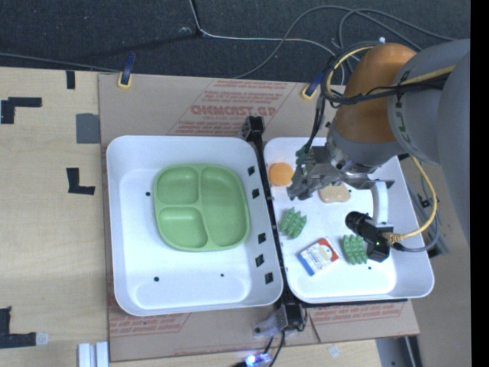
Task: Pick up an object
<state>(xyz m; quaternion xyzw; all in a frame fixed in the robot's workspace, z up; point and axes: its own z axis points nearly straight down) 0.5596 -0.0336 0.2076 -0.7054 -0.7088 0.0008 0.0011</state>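
Two shallow white plastic bins sit side by side on a brown cardboard sheet (229,105) w/ red print, laid over the pale wood bench (46,228). Left bin (114,205) holds a light-green plastic plate w/ three compartments (202,205), roughly centred, lying flat. Right bin (412,281) has all the small pick candidates. There's a round orange ball (280,174) at the upper-left, just beside the divider btwn the bins, and a pale beige lump (335,195) near mid-bin. A small green spiky toy (293,222) lies below the ball, and a second green spiky toy (353,248) sits further right, toward the bin's front. A small flat packet, blue/white/red (317,255), lies tilted btwn the two green ones and a bit nearer the front edge. The grey arm w/ orange band (378,67) comes in from the right, over the right bin's upper half. The gripper (302,186) is low over the bin floor, btwn the orange ball and the beige lump, v. close to both, above the first green toy. Can't tell if it's open or closed, the tip is dark and too blurred. Nothing is visibly held, and all items seem to rest on the bin floor.
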